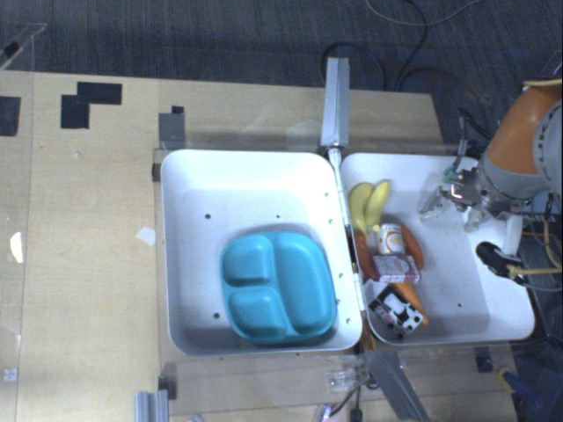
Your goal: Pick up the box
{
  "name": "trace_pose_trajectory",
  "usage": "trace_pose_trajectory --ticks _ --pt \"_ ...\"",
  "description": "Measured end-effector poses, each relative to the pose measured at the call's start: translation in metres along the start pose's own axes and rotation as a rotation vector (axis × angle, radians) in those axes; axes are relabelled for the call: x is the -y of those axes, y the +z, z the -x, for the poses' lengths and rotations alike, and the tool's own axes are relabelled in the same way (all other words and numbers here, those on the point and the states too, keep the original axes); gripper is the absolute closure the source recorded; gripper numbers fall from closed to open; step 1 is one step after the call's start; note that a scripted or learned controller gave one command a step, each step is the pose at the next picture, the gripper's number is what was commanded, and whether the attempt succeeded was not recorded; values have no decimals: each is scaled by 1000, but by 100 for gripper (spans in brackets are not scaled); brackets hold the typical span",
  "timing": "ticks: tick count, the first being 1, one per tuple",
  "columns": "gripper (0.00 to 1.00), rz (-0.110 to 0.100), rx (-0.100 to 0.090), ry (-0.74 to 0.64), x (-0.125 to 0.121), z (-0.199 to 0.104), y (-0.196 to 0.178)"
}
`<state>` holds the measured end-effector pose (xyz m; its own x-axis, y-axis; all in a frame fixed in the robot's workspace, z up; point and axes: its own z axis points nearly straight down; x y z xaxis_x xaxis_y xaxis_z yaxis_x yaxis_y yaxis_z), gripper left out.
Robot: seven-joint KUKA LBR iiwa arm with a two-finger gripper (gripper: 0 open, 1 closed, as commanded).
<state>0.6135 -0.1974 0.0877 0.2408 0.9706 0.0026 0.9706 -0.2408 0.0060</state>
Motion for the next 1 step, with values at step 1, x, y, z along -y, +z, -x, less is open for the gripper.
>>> trace_pose_trajectory --ticks 1 --pt "0 1 3 19 -53 -26 0"
